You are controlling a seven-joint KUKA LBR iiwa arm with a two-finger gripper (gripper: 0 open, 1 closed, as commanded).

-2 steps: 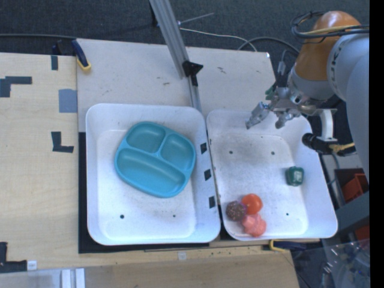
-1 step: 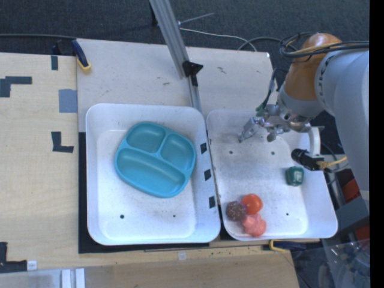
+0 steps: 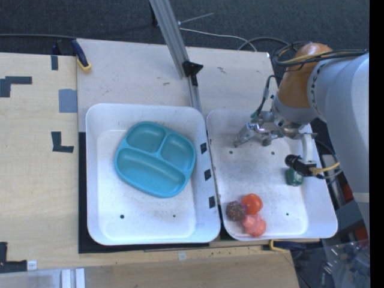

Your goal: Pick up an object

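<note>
Ideally, centre the gripper (image 3: 241,139) over the red ball (image 3: 252,203), well off its near side, then descend. Spread or closed? Cannot tell.

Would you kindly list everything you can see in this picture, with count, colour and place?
left bin: one, white, on the bench beside the other bin
right bin: one, white, touching the left bin's side
divided plate: one, light blue, lying in the left bin
dark brown piece: one, near edge of the right bin
orange-red piece: one, right bin, beside the brown one
pink piece: one, right bin, just in front of the orange-red one
metal rail: one, grey, slanting from the top edge down to the bins' far ends
clamp: one, blue and yellow, far left of the bench
tape marks: several, dark and grey, on the wood at left
arm: one, grey with orange band, from the right
gripper: one, metallic, over the right bin's far part
</note>
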